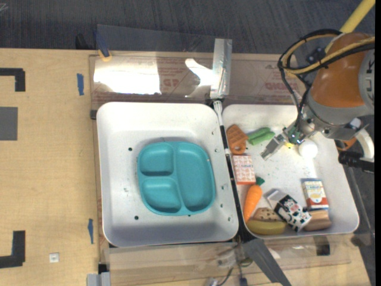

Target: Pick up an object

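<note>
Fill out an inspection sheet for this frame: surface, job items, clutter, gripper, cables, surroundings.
Surface: two white bins; left bin holds a teal divided plate.
Job's things: right bin holds an orange carrot, banana, green piece, brown piece, pink packet, small carton, black-and-white item.
Clutter: nothing seen.
Gripper: gripper low over the right bin, beside the green piece, holding nothing.
Cables: black and yellow cables looped above the wrist.
Surroundings: clear panel behind the bins; blue tape on the bench.

We look down from high above the bench [41, 130], a bit tilted. We see both bins: left bin [113, 130], right bin [333, 177].
</note>
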Robot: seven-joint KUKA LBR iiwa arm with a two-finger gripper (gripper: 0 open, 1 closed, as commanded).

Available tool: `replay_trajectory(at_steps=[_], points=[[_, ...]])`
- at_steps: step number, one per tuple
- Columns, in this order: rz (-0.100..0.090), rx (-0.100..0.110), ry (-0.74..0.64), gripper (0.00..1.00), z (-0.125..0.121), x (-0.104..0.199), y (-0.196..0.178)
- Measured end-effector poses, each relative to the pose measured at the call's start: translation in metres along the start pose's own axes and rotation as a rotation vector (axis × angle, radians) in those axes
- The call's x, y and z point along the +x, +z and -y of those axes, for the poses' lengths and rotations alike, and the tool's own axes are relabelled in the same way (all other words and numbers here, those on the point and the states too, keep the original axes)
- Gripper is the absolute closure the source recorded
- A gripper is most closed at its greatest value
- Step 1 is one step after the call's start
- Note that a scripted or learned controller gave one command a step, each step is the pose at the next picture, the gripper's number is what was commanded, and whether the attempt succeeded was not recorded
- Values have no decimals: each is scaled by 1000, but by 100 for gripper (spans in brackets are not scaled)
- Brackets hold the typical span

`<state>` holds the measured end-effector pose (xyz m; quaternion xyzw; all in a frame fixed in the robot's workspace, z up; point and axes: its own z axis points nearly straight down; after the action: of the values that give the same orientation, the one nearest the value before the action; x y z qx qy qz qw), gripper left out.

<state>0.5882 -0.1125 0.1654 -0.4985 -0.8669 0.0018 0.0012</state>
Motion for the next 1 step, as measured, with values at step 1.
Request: replay_trajectory(at_steps=[1], points=[[-3,-1,-61,0,67,52,43]])
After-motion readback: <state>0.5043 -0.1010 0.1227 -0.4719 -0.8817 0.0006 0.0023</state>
